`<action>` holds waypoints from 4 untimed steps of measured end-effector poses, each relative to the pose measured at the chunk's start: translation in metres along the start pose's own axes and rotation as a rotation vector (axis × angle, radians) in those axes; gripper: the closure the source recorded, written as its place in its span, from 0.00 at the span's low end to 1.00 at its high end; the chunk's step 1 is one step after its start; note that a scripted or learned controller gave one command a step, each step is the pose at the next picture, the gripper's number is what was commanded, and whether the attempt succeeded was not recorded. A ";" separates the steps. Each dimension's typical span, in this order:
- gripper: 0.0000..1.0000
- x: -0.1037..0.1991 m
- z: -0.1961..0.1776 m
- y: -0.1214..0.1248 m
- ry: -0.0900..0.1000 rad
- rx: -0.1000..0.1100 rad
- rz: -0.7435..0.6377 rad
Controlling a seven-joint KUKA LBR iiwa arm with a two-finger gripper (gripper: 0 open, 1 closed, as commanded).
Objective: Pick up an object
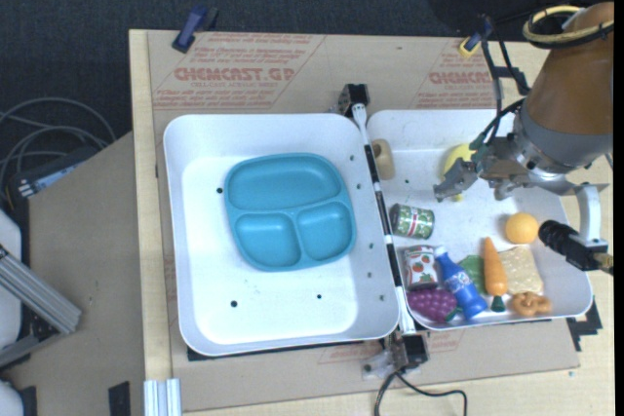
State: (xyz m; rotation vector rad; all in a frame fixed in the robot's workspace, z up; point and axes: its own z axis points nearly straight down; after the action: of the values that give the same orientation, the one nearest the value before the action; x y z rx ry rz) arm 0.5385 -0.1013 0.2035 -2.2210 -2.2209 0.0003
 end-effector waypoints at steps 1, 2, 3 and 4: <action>0.00 -0.081 0.059 0.019 -0.002 0.001 0.002; 0.00 -0.089 0.101 -0.022 0.000 0.002 0.000; 0.00 -0.071 0.120 -0.051 0.001 0.002 0.001; 1.00 -0.072 0.109 -0.050 -0.001 -0.002 0.001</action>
State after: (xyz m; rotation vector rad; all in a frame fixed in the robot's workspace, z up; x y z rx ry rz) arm 0.4881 -0.1728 0.0942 -2.2236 -2.2207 -0.0009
